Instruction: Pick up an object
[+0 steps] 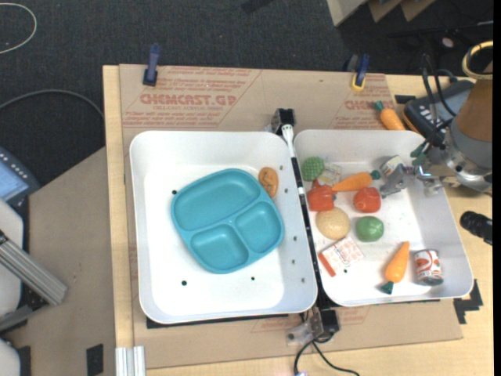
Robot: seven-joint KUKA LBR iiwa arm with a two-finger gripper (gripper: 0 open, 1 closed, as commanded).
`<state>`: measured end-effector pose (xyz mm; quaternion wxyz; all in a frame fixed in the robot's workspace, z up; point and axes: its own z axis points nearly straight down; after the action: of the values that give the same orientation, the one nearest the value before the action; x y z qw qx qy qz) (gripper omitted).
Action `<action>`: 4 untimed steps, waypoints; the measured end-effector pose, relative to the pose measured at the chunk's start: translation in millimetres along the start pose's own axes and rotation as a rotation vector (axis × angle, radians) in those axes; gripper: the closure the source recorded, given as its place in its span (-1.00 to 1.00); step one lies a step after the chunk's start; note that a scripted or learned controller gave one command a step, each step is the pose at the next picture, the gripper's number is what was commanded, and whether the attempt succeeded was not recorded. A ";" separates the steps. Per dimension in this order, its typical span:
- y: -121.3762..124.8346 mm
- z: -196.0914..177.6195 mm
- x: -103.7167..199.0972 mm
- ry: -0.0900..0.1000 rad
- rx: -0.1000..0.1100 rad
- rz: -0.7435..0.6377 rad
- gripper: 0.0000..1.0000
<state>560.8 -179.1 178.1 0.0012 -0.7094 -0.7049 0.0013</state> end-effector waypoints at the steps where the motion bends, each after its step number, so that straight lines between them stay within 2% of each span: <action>1: -19.1 -127.5 21.5 -0.003 -0.019 -0.009 -1.00; 2: -67.8 -275.6 65.1 -0.002 -0.025 -0.011 -1.00; 3: -67.0 -276.8 63.6 -0.003 -0.011 -0.008 1.00; 4: -76.1 -217.7 -8.2 -0.001 0.002 0.002 1.00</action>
<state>485.4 -186.7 396.1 0.0017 -0.7100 -0.7042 0.0024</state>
